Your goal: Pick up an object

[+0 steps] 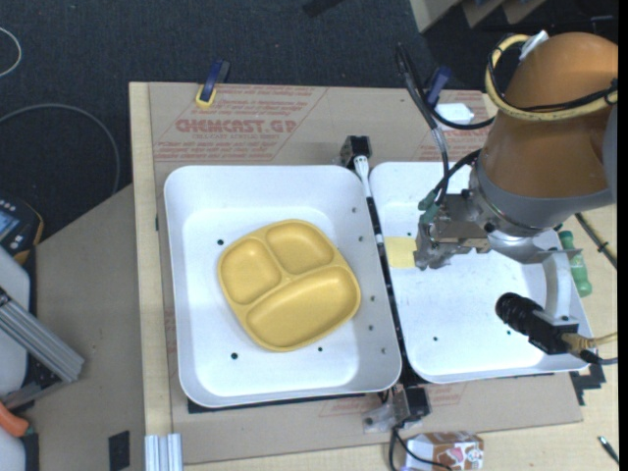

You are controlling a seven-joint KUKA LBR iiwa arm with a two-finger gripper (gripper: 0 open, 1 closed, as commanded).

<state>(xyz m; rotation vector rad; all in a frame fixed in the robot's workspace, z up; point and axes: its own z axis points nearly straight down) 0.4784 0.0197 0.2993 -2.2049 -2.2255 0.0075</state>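
You see the gripper (pixel 432 253) over the right bin (pixel 471 346), finger state unreadable, while the yellow divided plate (pixel 287 285) lies in the left bin (pixel 196 263).

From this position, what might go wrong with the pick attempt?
The tool is low over a small pale yellow item that lies right against the left wall of the right bin, so a finger may hit the wall or the divider. The item looks flat, so the fingers may slip over it and come away with nothing. The yellow divided plate sits in the left bin, apart from the tool.
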